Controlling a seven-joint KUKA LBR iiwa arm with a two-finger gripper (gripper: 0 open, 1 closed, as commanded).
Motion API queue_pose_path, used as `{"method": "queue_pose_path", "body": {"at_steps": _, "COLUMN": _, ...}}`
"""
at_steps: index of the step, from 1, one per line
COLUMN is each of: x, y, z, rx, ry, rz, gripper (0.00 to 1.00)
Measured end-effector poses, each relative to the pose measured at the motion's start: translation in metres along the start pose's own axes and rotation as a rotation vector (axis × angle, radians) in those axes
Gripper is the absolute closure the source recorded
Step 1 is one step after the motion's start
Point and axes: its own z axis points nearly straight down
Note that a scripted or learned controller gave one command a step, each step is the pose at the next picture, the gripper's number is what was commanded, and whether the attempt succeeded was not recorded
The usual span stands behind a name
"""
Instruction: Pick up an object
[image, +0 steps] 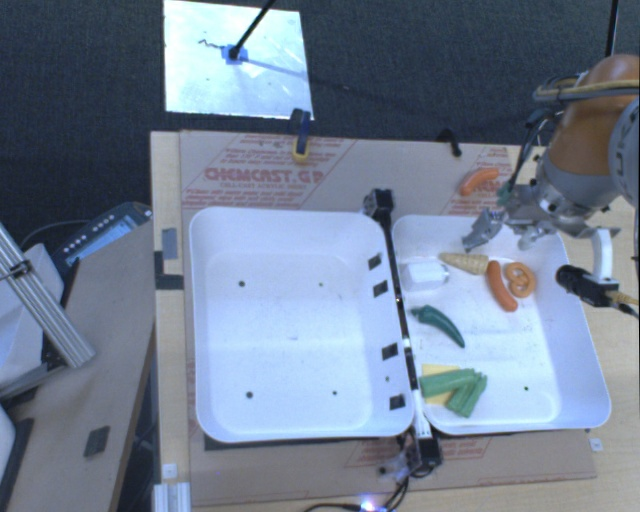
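The grey arm with its orange band reaches in from the right, and its tool (508, 228) hangs over the far end of the right-hand shallow white bin (590, 385). Two grey fingers (480, 232) appear splayed apart with nothing between them, though the slanted view leaves this a judgement.

Nearest candidate: the pale cream cone-shaped toy (466, 263), lying on the bin floor just below and slightly left of the tool in the view. Its long axis runs roughly left to right, narrow tip pointing left and broad end right. Just beside its broad end lie an orange sausage-shaped toy (501, 287), with its long axis running near to far, and an orange pretzel-shaped toy (520, 276). Left of the cone sits a small white block (424, 272).

Further toward the near edge lie a dark green pepper-shaped toy (438, 323), set diagonally, and a green and yellow bundle of sticks (455, 387).

The left-hand white bin (215, 300) adjoins on the table (250, 170).

The coming move probably calls for a short descent toward the cone, with the fingers closing across its short axis.
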Motion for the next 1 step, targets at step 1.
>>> {"method": "queue_pose_path", "body": {"at_steps": 1, "x": -0.0362, "y": -0.081, "z": 0.0452, "rx": 0.01, "ry": 0.001, "rz": 0.008, "gripper": 0.0}}
